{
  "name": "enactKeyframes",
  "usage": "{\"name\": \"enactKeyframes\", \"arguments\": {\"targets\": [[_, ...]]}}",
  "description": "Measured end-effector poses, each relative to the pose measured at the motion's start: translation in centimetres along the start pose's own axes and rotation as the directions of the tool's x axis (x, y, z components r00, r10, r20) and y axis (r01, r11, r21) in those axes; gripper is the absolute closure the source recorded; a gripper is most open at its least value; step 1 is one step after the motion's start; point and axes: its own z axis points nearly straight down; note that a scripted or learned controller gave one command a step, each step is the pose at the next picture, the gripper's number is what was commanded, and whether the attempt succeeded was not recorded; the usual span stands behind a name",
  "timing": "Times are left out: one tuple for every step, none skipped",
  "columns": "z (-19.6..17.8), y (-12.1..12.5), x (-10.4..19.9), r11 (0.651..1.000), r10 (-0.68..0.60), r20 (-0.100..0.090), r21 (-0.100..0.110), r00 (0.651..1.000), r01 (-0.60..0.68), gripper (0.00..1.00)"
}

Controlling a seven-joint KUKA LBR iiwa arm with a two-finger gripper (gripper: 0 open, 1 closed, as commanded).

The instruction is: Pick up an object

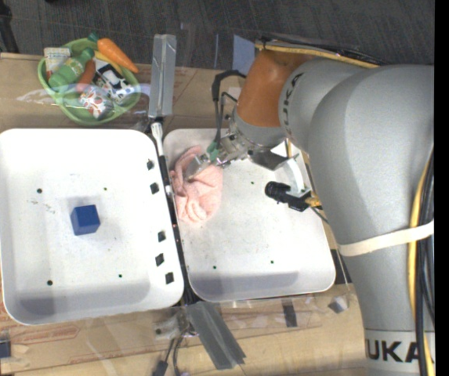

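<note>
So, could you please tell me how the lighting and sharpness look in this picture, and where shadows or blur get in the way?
In the camera view, light is even and soft; the left bin and right bin show grey shading along their near walls, without harsh glare. The blue cube is fairly crisp. The gripper by the pink cloth is small and slightly blurred.

Bulky grey arm (365,171), orange wrist band (265,92), partial "UKA" lettering (392,352)
</note>
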Motion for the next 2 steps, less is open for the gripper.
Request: {"name": "enactKeyframes", "arguments": {"targets": [[0.00,0.00,0.00,1.000,0.000,0.000,0.000,1.000,0.000,0.00],[0.00,-0.05,-0.10,0.994,0.106,0.001,-0.002,0.994,-0.106,0.00]]}}
